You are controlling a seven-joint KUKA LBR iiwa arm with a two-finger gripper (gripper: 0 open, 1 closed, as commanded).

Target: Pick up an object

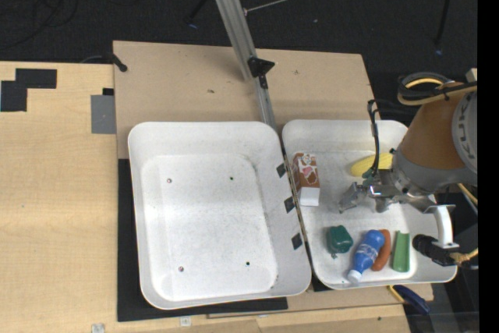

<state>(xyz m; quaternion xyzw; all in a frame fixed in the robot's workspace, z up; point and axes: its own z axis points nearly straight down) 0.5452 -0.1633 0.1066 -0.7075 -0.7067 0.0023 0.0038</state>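
Your gripper (pixel 352 199) hovers over the right bin (pixel 335 138), near the banana (pixel 366 164); can't tell its grip.

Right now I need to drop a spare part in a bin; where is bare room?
The left bin is bare floor wall to wall. The right bin is crowded: carton by the divider, banana and gripper mid-bin, green block, blue bottle and green stick along its near edge.

You've got the arm (pixel 440 148) reaching over the right bin (pixel 327 135), gripper (pixel 360 195) low by the yellow thing (pixel 369 164); a carton (pixel 306 171) leans on the divider; dark green block (pixel 338 239), blue bottle (pixel 366 252), orange piece (pixel 382 252) and green bar (pixel 401 252) sit along the front; left bin (pixel 204 135) beside it.
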